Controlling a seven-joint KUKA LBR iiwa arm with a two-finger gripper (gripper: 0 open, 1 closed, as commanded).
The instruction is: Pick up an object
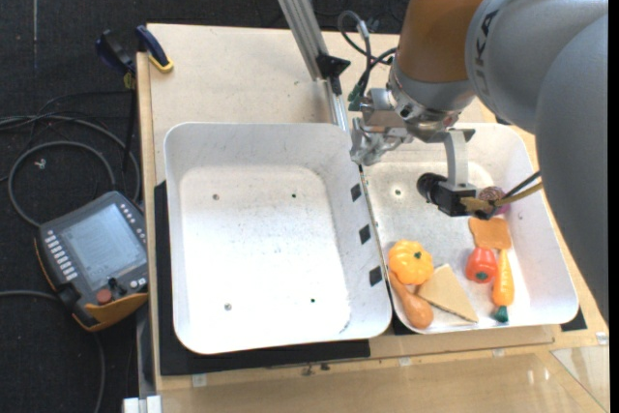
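My gripper [368,148] hangs over the far left corner of the right bin [546,251], close to the wall between the two bins. Nothing shows between its tips. The toy foods lie at the near end of that bin, well apart from the gripper: a yellow-orange pepper [410,261], a tan wedge [452,293], an orange sausage-shaped piece [417,309], a red pepper [481,263], an orange square slice [490,233] and a carrot [503,282]. A small purple piece [492,194] sits by the right wall, partly hidden.
The left bin [184,208] stands beside the right one, sharing a raised middle wall. A slanted metal rail [295,5] rises behind the bins. A teach pendant [95,251] lies off the bench to the left.
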